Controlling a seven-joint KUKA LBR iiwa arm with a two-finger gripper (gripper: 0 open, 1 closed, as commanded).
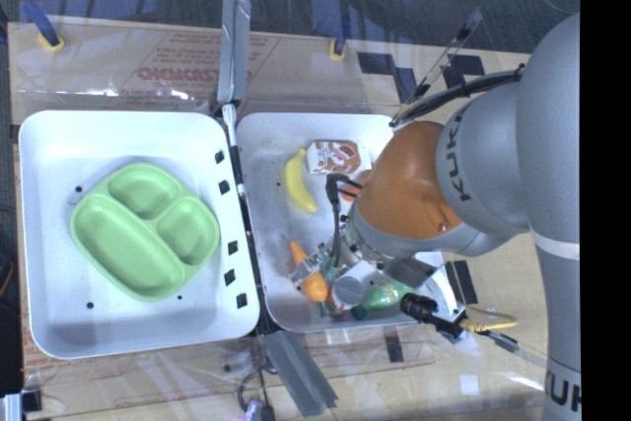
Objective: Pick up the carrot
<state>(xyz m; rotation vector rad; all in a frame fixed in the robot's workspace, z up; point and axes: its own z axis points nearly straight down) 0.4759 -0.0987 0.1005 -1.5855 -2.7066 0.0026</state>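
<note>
hand [333, 263] sits low in the right bin [264, 212], near its near edge, at the end of the grey and orange arm [424, 187] that comes in from the right, and you cannot tell from this slant whether it is open or closed, or whether it has anything. look just to its left: the carrot [299, 253] lies on the bin floor as a short orange sliver, close beside the hand but seemingly apart from it. its long axis runs from far-left to near-right, and which end is the tip is too small to read. just near of it is a rounder orange piece [315, 288], touching or almost touching a clutter of small things with a green object [380, 299] to the right, so you should not confuse the two. the banana [300, 180] lies farther back, well clear. judging from this, your coming move turns on a short shift left, with the hand turned across the carrot's slant.
</note>
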